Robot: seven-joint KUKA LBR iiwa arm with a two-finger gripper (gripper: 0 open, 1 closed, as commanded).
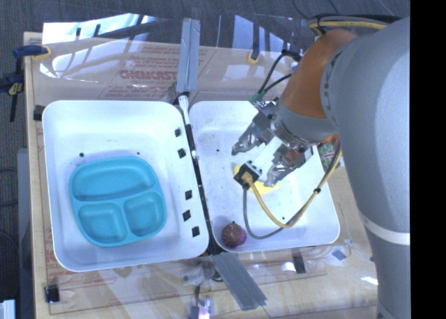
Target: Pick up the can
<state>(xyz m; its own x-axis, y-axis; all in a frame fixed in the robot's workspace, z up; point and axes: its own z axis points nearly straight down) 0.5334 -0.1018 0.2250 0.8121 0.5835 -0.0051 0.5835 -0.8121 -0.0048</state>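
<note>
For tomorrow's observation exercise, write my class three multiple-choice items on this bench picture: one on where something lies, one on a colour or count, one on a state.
1. Where does the divided tray lie?
A. In the left bin
B. In the right bin
C. On the floor

2. How many compartments has the tray?
A. Two
B. Three
C. Five

3. How does the small dark red round object stand to the hand?
A. Gripped in it
B. Lying apart from it, by the bin's near edge
C. Resting on top of it

Answers:
1 A: the light blue tray rests on the floor of the left bin.
2 B: one long section lies above two smaller ones.
3 B: the dark red round object sits low in the right bin, while the hand hangs higher up over that bin.
</note>
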